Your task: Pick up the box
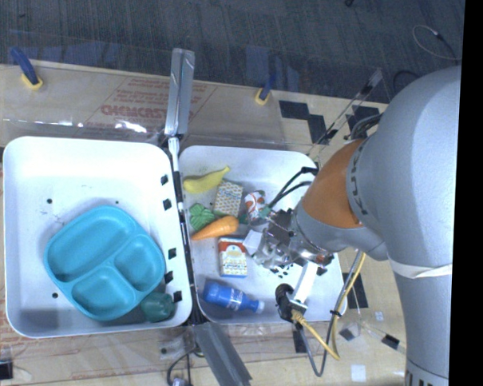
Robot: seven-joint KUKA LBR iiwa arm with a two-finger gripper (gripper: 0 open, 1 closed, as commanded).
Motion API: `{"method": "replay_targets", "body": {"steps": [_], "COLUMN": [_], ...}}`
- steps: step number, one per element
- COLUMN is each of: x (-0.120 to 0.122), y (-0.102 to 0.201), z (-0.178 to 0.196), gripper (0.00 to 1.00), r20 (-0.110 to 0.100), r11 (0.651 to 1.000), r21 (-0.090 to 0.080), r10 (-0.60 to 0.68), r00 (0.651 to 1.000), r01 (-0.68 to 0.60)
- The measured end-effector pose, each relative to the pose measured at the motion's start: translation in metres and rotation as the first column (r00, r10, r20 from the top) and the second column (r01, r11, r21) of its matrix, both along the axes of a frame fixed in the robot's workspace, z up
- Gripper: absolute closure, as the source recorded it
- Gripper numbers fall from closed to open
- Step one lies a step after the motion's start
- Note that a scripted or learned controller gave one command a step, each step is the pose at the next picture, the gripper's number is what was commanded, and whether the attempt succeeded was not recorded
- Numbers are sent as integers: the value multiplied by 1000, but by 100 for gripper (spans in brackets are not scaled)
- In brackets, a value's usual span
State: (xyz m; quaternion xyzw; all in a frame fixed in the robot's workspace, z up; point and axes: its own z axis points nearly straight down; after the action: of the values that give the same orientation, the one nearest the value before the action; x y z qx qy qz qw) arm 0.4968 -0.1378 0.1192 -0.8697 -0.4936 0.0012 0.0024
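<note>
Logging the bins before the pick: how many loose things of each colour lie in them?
Blue: 2, divided tray, bottle
Green: 2, lump beside tray, leafy toy
Yellow: 1, banana
Orange: 1, carrot
Printed: 2, box, packet
Total: 8

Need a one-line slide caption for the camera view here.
Gripper lowered into the right bin beside the small box, amid carrot, banana and blue bottle.
</note>
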Motion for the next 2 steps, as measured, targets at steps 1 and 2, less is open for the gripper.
{"method": "replay_targets", "body": {"steps": [1, 2], "x": [-19, -15], "y": [40, 44], "z": [-21, -24], "gripper": [100, 100], "r20": [8, 10], "r11": [988, 875], "r21": [-2, 3], "r10": [-153, -485], "r00": [988, 875], "r01": [153, 485]}}
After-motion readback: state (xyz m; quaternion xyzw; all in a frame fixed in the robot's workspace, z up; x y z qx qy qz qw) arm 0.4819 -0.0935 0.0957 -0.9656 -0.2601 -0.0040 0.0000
